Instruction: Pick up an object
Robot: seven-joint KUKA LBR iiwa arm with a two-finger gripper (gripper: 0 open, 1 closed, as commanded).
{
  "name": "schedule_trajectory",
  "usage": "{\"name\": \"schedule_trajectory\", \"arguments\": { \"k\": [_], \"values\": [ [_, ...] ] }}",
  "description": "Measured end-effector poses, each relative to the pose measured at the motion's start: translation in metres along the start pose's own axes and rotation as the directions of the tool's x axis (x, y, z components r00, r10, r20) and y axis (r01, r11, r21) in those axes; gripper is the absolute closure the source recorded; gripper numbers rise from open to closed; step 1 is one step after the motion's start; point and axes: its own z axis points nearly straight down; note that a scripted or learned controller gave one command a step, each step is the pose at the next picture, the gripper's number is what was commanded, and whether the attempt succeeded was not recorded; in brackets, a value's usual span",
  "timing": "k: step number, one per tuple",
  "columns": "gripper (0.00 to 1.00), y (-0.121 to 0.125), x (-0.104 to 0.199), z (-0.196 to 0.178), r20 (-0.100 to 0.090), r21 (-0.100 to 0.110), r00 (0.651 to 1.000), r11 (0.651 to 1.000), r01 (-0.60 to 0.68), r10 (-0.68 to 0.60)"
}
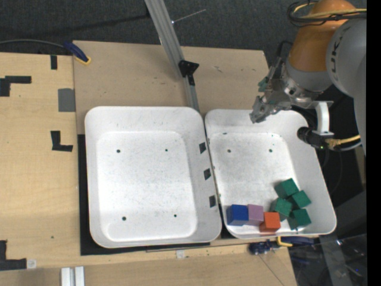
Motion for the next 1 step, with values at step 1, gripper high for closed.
{"name": "schedule_trajectory", "arguments": {
  "k": [1],
  "values": [
    [1.0, -0.0155, 0.0585, 0.0059, -0.001, 0.001, 1.0, 1.0, 0.003, -0.003]
  ]
}}
